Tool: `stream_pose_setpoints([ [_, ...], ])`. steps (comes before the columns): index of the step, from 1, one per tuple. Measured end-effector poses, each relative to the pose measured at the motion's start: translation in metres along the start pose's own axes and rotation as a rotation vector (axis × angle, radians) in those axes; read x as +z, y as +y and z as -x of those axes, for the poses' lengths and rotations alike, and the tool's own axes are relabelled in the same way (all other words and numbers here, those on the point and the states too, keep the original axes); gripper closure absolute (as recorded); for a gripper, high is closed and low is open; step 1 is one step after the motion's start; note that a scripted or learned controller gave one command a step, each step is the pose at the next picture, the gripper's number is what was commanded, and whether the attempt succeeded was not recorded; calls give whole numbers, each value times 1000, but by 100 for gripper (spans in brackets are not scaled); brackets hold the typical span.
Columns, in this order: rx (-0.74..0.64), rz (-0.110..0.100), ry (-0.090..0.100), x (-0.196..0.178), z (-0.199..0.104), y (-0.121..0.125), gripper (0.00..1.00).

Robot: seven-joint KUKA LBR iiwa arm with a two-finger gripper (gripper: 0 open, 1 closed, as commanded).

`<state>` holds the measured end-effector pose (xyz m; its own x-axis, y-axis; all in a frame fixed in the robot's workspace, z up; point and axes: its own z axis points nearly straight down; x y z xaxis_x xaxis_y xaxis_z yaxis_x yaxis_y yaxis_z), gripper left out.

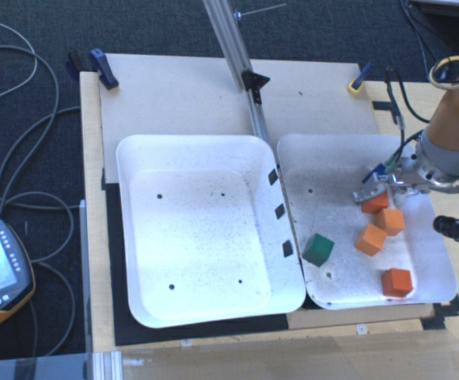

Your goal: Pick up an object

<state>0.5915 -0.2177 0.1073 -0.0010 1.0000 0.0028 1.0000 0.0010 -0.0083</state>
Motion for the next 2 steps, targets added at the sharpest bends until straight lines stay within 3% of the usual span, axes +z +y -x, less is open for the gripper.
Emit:
stream_pose_setpoints([
  [1, -1, 8, -2, -16, 0, 2, 100],
  [2, -4, 13, -3, -33, -24, 43, 100],
])
